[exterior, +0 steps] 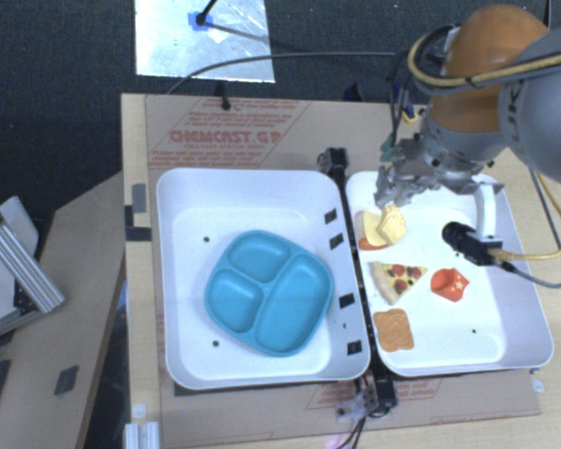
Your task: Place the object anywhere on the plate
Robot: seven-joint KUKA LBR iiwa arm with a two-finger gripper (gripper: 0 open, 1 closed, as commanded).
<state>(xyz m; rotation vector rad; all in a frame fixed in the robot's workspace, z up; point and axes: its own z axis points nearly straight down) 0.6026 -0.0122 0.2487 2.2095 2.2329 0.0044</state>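
The grey two-finger gripper (390,202) hangs just above the pale yellow toy food piece (389,224); its grip cannot be told. Descend centred, clamp firmly, then carry left to the blue three-compartment plastic plate (267,293).

Grey arm, end effector (393,197) pointing down

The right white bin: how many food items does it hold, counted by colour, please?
Yellow: 1, the pale yellow lumpy food piece under the gripper
Red: 1, the small red chunk
Brown: 1, the flat brown square
Mixed: 1, the triangular pizza slice
Total: 4
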